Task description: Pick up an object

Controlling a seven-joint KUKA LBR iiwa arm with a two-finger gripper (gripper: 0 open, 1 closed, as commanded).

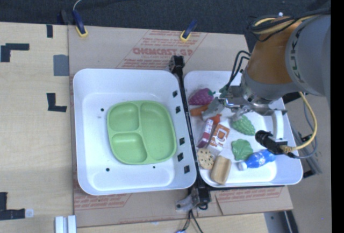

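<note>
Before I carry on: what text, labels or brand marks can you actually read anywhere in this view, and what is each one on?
"CHEMCAST GP", red print on the brown cardboard sheet under the bins; the smaller red lines below it are too blurred to read.
Small brown-and-white snack packet in the right white bin: printing too small to read.
Blue plastic bottle: label unreadable.

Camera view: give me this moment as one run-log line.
gripper: over right bin, near purple grapes | grasp: none seen | green plate: in left bin
</note>
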